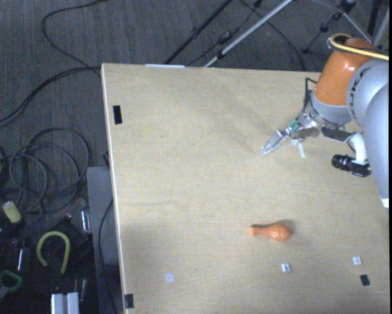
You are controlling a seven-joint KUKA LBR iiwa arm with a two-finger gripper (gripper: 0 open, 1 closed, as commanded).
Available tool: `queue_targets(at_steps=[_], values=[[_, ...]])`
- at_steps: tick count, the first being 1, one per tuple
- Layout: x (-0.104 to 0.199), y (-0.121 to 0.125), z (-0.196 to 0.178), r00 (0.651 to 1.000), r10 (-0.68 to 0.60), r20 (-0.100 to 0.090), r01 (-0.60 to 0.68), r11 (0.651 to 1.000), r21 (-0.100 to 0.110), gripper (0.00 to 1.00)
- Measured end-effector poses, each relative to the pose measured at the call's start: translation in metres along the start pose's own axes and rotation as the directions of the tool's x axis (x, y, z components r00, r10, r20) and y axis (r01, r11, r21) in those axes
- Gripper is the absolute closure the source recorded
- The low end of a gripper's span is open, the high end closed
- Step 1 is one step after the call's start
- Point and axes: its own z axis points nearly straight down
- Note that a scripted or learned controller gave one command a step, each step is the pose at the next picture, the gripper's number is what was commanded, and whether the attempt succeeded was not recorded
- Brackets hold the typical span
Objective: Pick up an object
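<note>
Your light wooden bench top (196, 175) spans most of the view. Your grey arm (369, 110) enters at three o'clock. Its gripper (284, 139) hangs over bare wood with fingers spread and nothing between them. The small orange pear-shaped object (271, 231) lies at five o'clock, well apart from it.

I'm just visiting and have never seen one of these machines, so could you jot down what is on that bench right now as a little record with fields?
surface: pale wooden bench top
object: one small orange pear-shaped thing, lying on its side toward the near edge
arm: grey with an orange band, reaching in from the right
tool: pointing left, up the bench from the orange thing
contact: tool and orange thing are apart
floor: dark carpet with cables left of the bench
</note>
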Motion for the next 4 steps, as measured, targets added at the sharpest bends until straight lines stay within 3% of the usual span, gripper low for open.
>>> queue_targets(at_steps=[1,2,3,4], values=[[0.055,0.019,0.0,0.965,-0.264,-0.001,0.264,0.965,-0.003,0.0],[0.057,0.021,-0.011,0.965,-0.263,-0.002,0.263,0.965,-0.009,1.0],[0.107,0.014,-0.106,0.984,-0.176,-0.001,0.175,0.984,-0.003,1.0],[0.161,0.032,-0.109,0.989,-0.147,-0.003,0.147,0.989,-0.002,1.0]])
